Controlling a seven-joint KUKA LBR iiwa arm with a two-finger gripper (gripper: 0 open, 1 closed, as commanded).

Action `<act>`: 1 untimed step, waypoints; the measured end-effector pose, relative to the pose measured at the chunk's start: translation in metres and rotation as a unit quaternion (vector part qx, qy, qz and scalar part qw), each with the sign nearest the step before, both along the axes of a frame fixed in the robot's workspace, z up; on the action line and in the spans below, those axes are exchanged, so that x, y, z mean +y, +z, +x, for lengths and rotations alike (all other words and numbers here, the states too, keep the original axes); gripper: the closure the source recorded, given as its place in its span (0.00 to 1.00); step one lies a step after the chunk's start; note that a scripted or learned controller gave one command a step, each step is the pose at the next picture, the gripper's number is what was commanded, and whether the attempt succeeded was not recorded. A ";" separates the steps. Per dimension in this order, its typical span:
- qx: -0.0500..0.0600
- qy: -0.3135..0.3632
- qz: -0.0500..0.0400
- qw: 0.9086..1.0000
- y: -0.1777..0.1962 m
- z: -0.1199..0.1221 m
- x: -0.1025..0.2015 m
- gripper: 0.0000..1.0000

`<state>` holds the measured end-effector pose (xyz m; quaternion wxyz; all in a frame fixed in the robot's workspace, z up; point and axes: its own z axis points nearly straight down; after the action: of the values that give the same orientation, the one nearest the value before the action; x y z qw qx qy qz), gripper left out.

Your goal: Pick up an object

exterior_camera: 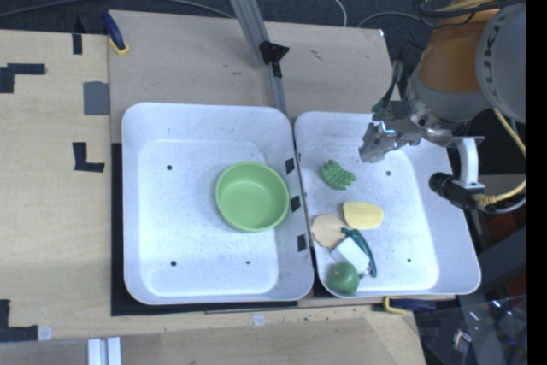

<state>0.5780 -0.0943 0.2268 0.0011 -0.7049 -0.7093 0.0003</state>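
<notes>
Two white bins sit side by side on a pale wooden bench [51,184]. Left bin [145,184] holds a green bowl [252,197], well left of the gripper [376,145]. Right bin [427,244] holds a green ridged toy [337,175] just below-left of the gripper, which hangs above it, nothing between its fingers; whether they are parted I cannot tell.

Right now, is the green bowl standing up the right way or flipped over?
Right way up. The green bowl sits in the left bin, and you can look down past its round rim into its hollow inside.
</notes>
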 end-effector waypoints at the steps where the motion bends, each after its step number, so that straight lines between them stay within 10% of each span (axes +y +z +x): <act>1: -0.001 0.000 0.000 1.000 0.008 0.015 0.046 1.00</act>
<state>0.5933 -0.0478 0.2352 0.0007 -0.7048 -0.7094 -0.0004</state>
